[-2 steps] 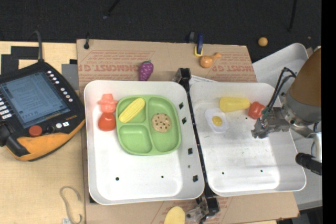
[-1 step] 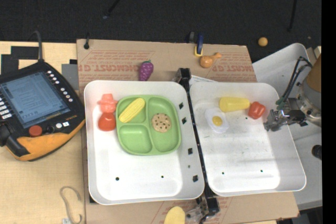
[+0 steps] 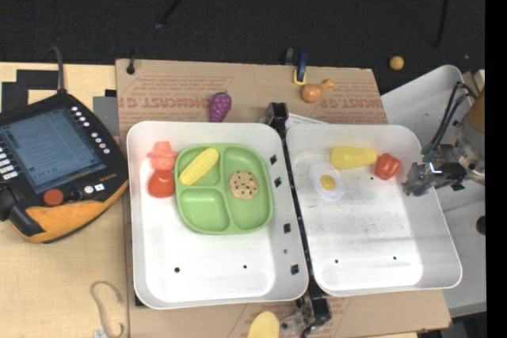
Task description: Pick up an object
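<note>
gripper (image 3: 417,184) poised at the right bin's (image 3: 396,281) edge, nothing seen in its grasp, likely lining up on the nearby red tomato (image 3: 387,166) beside a yellow wedge (image 3: 352,157).

Two bins sit side by side on the tabletop (image 3: 47,281). The left bin (image 3: 206,273) holds a tray (image 3: 224,215) with corn (image 3: 197,165) and a cookie (image 3: 243,185) in it. The right bin (image 3: 380,249) holds an egg (image 3: 326,183) near its back.
</note>
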Tool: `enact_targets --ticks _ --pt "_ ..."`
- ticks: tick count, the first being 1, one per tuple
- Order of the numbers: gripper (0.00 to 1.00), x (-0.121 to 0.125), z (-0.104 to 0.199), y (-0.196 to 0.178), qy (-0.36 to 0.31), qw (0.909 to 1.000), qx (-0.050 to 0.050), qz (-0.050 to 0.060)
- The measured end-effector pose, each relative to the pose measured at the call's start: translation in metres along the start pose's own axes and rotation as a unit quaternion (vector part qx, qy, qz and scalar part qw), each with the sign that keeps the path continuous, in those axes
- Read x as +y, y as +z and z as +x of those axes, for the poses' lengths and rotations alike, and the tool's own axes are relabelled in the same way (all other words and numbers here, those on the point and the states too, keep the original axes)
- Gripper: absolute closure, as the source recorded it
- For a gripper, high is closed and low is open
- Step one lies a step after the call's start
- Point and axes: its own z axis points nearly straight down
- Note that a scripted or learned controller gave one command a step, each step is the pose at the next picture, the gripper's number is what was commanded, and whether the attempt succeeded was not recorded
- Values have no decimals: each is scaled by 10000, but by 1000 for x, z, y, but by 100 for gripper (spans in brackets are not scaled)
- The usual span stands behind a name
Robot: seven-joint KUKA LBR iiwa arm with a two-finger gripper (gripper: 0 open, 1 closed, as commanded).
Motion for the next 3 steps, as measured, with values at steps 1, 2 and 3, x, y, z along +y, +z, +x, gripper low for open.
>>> enact_targets --ticks 1,2,3 --pt "100 -30 51 5 -52 10000 15 24" --pt "100 -45 96 12 -56 10000 14 25" --pt "100 -55 127 11 -52 10000 12 23"
